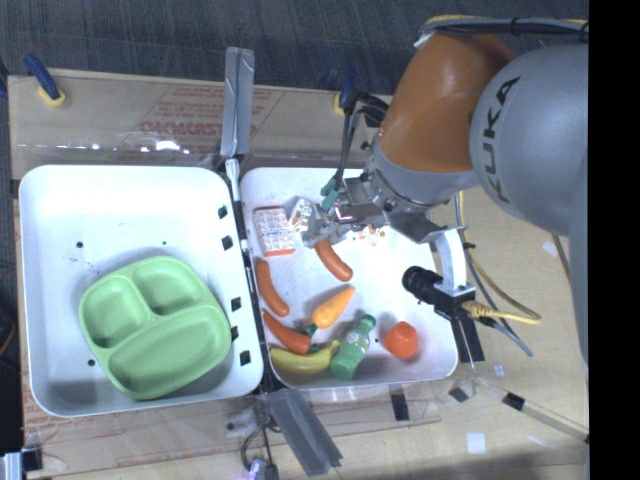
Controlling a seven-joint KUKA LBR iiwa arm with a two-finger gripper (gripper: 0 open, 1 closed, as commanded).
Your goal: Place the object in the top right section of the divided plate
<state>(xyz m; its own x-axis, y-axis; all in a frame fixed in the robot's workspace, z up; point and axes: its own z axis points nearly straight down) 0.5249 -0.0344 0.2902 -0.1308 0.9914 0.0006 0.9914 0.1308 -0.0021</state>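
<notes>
A green divided plate (pixel 155 325) lies in the left bin (pixel 60 198); its two small sections face the far side, and nothing lies in them. My gripper (pixel 335 218) hangs low over the far part of the right bin (pixel 400 373), under the orange-banded wrist (pixel 440 98). Just below it lies a red-orange sausage (pixel 333 259), and at its left a small crumpled packet (pixel 299 213). I see nothing clearly held.
The right bin also holds a red-and-white carton (pixel 272 231), a second sausage (pixel 271 288), a carrot (pixel 333 306), a banana (pixel 300 360), a green bottle (pixel 352 346) and a red tomato (pixel 402 339). A metal divider rail (pixel 238 108) separates the bins.
</notes>
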